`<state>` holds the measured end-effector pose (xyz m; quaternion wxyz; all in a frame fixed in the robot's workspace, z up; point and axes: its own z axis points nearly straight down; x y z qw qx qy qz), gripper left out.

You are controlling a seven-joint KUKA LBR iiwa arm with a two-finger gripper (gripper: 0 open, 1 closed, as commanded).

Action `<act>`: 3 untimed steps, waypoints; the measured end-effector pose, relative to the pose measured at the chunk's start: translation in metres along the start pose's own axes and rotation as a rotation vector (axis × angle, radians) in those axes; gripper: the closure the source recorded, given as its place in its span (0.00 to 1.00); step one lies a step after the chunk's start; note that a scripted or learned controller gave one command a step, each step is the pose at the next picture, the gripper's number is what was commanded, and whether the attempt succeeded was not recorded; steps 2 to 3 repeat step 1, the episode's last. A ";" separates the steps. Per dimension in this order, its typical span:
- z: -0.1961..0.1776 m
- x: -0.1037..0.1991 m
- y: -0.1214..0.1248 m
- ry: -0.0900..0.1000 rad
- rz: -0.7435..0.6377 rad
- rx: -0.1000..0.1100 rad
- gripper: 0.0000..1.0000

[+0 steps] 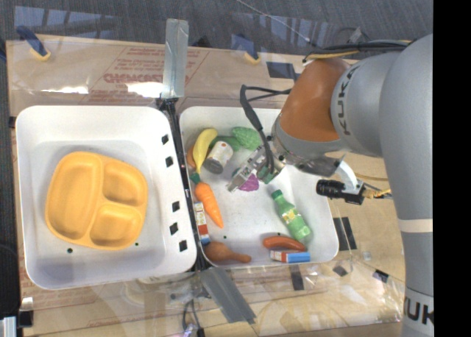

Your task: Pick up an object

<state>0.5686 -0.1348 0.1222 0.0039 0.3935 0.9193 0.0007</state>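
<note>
Nothing is lifted yet: the pincer (246,172) hangs low in the right bin (324,214), spread, just above a purple toy (251,183), its grasp still to come.

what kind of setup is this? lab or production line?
Looks like a lab grasping rig, not production. A KUKA arm reaches over two taped-down white bins: the right bin holds toy food such as a carrot and banana, the left bin a yellow tray.
</note>
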 end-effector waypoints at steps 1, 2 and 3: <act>-0.079 -0.017 0.071 0.001 0.075 0.000 1.00; -0.079 -0.017 0.071 0.001 0.075 0.000 1.00; -0.079 -0.017 0.071 0.001 0.075 0.000 1.00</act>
